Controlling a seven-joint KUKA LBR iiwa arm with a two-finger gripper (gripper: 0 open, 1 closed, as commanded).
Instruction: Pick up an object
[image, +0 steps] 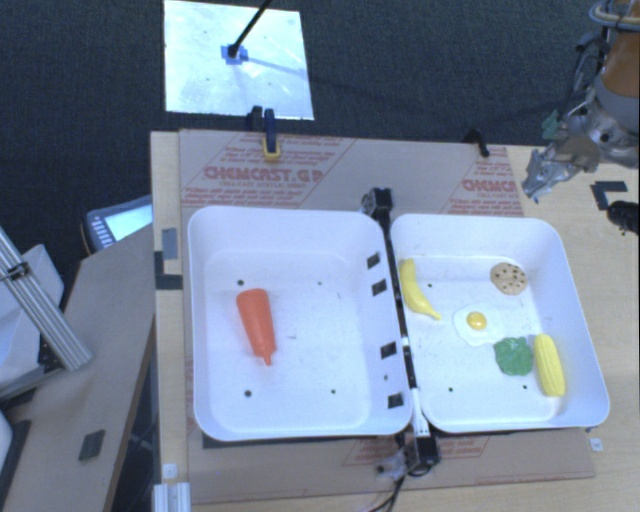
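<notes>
The left bin (300, 228) holds one orange carrot (256, 323), lying left of its middle. In the right bin (560, 250) a yellow banana (415, 290) lies along the left wall, a round cookie (508, 277) rests near the back right, and a fried egg (477, 323) sits in the middle. A green leafy piece (514, 355) and a yellow corn cob (548, 364) lie side by side at the front right. My gripper (543, 176) hangs above the bench behind the right bin's back right corner, apart from every object.
A divider with black clips (385, 300) joins the two bins. A yellow-and-black clamp (268, 133) stands on the board behind the left bin. A shiny metal sheet (238, 58) lies further back, and a tablet (120, 222) and a metal rail (40, 305) are at the left.
</notes>
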